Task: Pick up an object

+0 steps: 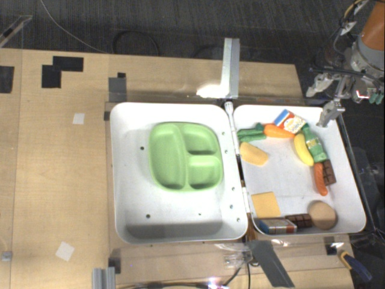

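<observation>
The right bin (pixel 289 179) holds several toy foods. Along its far side lie a green vegetable (pixel 251 133), a carrot (pixel 278 131), a white and orange packet (pixel 291 123), a yellow banana (pixel 302 149) and a green packet (pixel 314 144). A yellow wedge (pixel 254 155) lies near the left wall. An orange sausage (pixel 319 180) and a dark chocolate bar (pixel 329 172) lie at the right. A tan square (pixel 266 204), a brown ball (pixel 322 214) and a dark bar (pixel 284 225) sit at the near edge. My gripper (pixel 320 103) hangs open over the bin's far right corner with nothing between its fingers.
The left bin (pixel 129 179) carries a green divided plate (pixel 183 156). A metal post (pixel 231 68) stands behind the wall between the bins. The arm (pixel 367 47) comes in at the upper right. Wooden bench (pixel 54 179) stretches to the left.
</observation>
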{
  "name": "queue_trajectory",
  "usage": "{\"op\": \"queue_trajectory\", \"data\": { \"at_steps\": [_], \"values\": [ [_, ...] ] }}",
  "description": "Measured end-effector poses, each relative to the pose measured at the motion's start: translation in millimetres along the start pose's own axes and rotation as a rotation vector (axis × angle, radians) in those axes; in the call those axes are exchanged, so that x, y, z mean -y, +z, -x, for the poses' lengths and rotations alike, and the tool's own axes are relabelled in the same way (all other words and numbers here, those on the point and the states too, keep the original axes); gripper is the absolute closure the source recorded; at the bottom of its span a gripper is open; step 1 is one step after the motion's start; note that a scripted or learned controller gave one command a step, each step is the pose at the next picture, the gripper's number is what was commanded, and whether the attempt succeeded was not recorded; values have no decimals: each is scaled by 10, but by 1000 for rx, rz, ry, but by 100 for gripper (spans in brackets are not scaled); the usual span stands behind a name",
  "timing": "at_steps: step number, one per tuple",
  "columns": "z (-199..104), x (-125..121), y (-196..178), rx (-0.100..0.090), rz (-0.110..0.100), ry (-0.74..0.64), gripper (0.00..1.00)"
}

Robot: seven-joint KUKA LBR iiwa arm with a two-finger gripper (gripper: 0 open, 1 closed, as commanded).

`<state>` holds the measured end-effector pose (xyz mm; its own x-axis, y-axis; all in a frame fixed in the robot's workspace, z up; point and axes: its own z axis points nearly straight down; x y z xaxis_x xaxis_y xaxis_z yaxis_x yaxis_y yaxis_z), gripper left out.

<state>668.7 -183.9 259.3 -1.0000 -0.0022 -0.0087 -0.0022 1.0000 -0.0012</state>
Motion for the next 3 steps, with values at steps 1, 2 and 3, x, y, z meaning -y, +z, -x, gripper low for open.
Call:
{"op": "queue_trajectory", "data": {
  "at_steps": [1, 2, 3],
  "values": [
    [26, 199, 1465, 4, 1, -141, 0],
    [-366, -550, 1710, 4, 2, -39, 0],
    [-889, -807, 1684, 6, 0, -76, 0]
  ]
}}
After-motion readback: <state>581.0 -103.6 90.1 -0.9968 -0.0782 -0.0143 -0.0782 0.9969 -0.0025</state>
